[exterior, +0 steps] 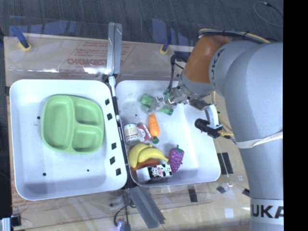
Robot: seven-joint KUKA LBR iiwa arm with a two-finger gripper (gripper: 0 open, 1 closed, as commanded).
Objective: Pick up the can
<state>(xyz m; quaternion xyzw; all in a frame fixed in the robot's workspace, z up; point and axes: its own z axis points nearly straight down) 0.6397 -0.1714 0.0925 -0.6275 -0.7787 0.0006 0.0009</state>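
Note:
The can [131, 133] is small, with a pale label and a silver top. It stands in the right bin [202, 160] near the left wall, beside a red-and-white packet [143, 130]. My gripper [167, 101] is low in the far part of the same bin, up and to the right of the can and apart from it. It hovers among green pieces: one [147, 100] to its left and another [166, 111] just below it. An orange carrot [153, 125] lies between the gripper and the can.
Yellow bananas [143, 154], purple grapes [176, 158] and a black-and-white carton [160, 172] crowd the near part of the right bin. The left bin [24, 143] holds a green divided plate [73, 124]. The arm's grey body [245, 95] overhangs the right bin's right edge.

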